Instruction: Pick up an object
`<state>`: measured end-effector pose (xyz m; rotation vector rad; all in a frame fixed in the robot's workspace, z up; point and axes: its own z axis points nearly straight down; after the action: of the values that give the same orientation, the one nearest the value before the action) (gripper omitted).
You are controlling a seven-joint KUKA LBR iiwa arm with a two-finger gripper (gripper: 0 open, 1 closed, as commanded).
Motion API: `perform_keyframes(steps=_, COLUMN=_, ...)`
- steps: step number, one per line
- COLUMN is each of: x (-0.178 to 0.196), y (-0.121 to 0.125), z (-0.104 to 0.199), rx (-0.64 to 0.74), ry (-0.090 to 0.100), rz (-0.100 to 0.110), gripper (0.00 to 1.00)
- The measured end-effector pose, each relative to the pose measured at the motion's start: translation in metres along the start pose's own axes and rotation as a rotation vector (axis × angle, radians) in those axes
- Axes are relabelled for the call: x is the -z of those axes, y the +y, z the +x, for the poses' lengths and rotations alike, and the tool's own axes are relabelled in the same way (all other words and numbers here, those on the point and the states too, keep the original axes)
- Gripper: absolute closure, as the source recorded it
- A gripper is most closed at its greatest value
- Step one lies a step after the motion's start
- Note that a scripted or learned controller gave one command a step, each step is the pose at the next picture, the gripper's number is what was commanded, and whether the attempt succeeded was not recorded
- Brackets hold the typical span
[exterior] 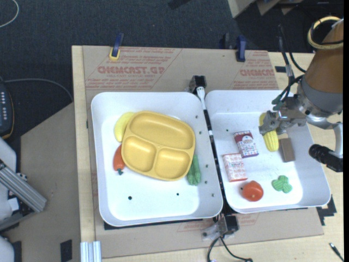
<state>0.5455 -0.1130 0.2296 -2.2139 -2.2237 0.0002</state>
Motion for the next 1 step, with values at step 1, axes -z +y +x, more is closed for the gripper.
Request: perform_keyframes(steps=1, x=-0.0107, y=-0.0131, z=0.0481, rx=0.0, ry=0.001, rz=0.001, gripper=1.0)
